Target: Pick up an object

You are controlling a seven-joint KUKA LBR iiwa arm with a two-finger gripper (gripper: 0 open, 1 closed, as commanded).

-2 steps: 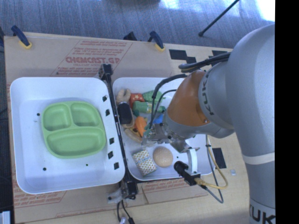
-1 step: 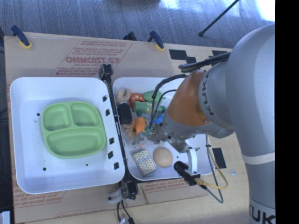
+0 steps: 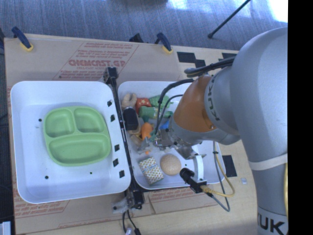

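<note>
The right bin [image 3: 146, 184] holds several small items: a tan round piece [image 3: 170, 164], a patterned cream block [image 3: 150, 170], an orange piece [image 3: 146, 130], a red piece [image 3: 143, 103], green pieces [image 3: 149, 112], a black object [image 3: 130, 119] and a beige piece [image 3: 128, 100]. The arm's wrist with its orange band [image 3: 193, 111] hangs low over the middle of this bin. My gripper [image 3: 159, 140] sits beneath the wrist, just right of the orange piece and above the tan round piece. The wrist hides its fingertips.
The left bin [image 3: 24, 131] bears a green divided plate [image 3: 77, 134]. Black clips [image 3: 111, 74] run along the seam between the bins. Yellow and black cables [image 3: 219, 180] trail over the right bin's front right corner. Cardboard covers the bench around the bins.
</note>
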